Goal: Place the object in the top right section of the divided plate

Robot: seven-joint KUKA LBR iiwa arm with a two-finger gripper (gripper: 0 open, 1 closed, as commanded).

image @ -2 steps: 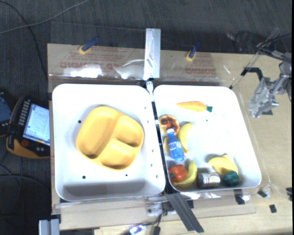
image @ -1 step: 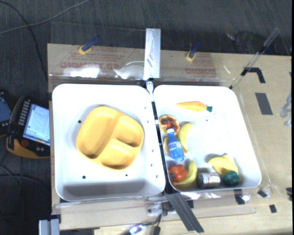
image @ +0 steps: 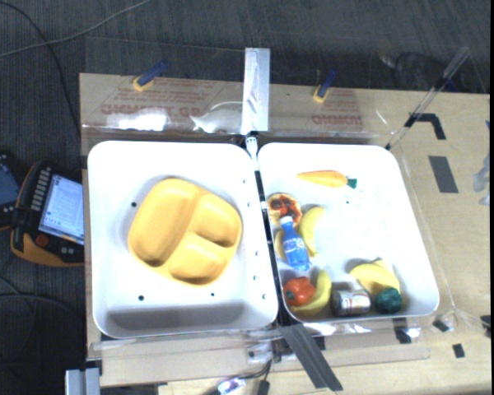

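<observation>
Divided plate (image: 184,230) in left bin (image: 115,303)

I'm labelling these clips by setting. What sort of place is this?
Probably a robotics lab bench: two white bins side by side, toy food such as a carrot, and a handheld control pendant on the carpeted floor.

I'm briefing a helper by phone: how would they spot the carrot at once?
Look in the right-hand white bin, the one full of toy food. The carrot lies alone near its far edge, apart from the clutter along the left and near sides. It is the only long orange piece, with a small green tip pointing right.
</observation>
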